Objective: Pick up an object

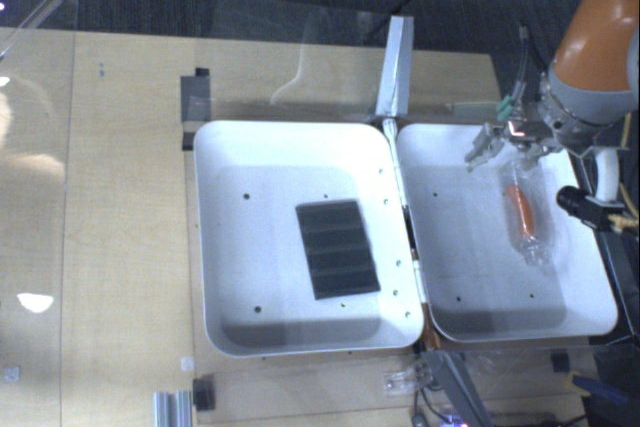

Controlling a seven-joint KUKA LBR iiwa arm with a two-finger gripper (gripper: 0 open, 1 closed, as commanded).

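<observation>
Pale wooden bench (120, 215), matt and flat. On it, two shallow white bins side by side, both smooth plastic with rounded corners: left bin (230, 145) and right bin (450, 215), walls touching along the middle.

Reaching in from the right, arm (600, 45), glossy orange dome over grey metal.

In the left bin, near the centre, a dark rectangular pad (338, 249), ribbed crosswise and lying flat at a slight slant (low profile, so probably awkward to pinch).

In the right bin, toward its right half, a slim clear tube (524, 215) with an orange-red core, lying lengthwise, glossy and round-bodied, likely to roll.

Smallest, gripper (505, 147), bare metal, poised over the far end of the right bin just beyond the tube's upper tip. Jaws apparently spread, nothing between them.

Judged to be the approach step, grasp not yet made. Next: shift a little toward the tube's middle, straddle it across its width, descend, close.
</observation>
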